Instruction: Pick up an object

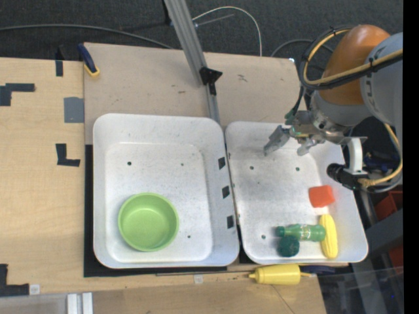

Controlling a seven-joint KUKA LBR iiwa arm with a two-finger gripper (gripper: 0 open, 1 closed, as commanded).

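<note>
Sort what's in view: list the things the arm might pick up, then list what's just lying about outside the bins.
Pick candidates:
green bowl, left bin
orange block, right bin
green bottle
yellow piece
tool, above the right bin

Lying about:
yellow bottle, on the bench
metal pole
cables

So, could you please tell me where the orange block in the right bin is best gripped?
Probably from straight above, across its two opposite flat sides: the orange block lies flat and apart from the yellow object, with bare bin floor around it.

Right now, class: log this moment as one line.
gripper: open, above right bin | holding: nothing | orange block, green bottle: untouched
</note>
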